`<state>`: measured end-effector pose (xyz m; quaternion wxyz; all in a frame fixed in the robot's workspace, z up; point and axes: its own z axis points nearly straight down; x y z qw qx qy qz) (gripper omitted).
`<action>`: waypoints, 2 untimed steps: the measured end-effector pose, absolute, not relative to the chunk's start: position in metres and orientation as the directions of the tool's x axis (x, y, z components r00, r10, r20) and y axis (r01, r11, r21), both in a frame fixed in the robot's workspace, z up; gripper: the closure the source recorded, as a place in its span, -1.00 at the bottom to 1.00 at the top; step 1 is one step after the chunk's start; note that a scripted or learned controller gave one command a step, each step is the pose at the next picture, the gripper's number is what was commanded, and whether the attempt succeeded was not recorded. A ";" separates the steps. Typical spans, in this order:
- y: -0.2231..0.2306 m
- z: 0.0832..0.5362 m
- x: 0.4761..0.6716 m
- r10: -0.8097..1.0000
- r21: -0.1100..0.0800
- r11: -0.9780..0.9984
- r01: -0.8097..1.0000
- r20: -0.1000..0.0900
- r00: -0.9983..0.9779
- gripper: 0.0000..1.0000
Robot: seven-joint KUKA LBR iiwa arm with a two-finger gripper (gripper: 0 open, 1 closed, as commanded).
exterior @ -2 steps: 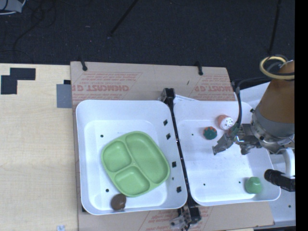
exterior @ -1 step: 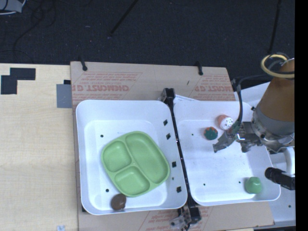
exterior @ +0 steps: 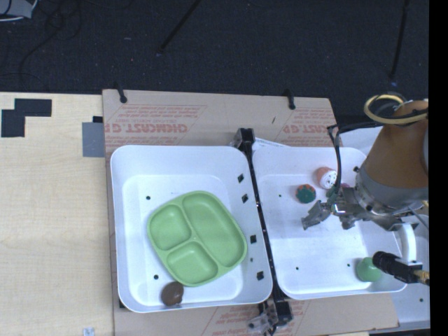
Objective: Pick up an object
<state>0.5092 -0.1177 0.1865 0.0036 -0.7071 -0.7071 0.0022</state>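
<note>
Spreading across the desk [exterior: 49,222], a brown cardboard sheet [exterior: 210,121] with reversed red lettering carries two shallow white bins set side by side. Largest of the contents is a light green divided plate [exterior: 197,238] with three compartments, lying flat near the middle of the left bin [exterior: 133,180]. Reaching in from the right, the arm [exterior: 395,166] shows its orange band and a grey wrist, and it hangs over the right bin [exterior: 294,271], covering that bin's right wall. At its tip the jaws [exterior: 315,215] point left and low over the bin floor; they are dark and blurred against the white, so I cannot tell whether they stand apart or together, and nothing is visible between them. Candidates for picking are small: a green rounded object [exterior: 367,269] sits near the right bin's front right corner, partly hidden by a black part of the arm; a teal ball [exterior: 305,194] lies just above the jaws; a pale pink and white ball [exterior: 324,178] lies just beside it, crossed by a dark cable. In the left bin's front, a small brown rounded lump [exterior: 172,294] rests just below the plate's edge, its make unclear.
</note>
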 end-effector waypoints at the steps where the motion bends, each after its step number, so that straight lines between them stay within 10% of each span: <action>1: -0.116 0.122 0.506 1.000 -0.009 0.000 1.000 0.003 0.000 -1.00; 2: -0.115 0.087 0.506 1.000 -0.002 -0.001 1.000 0.001 0.001 -1.00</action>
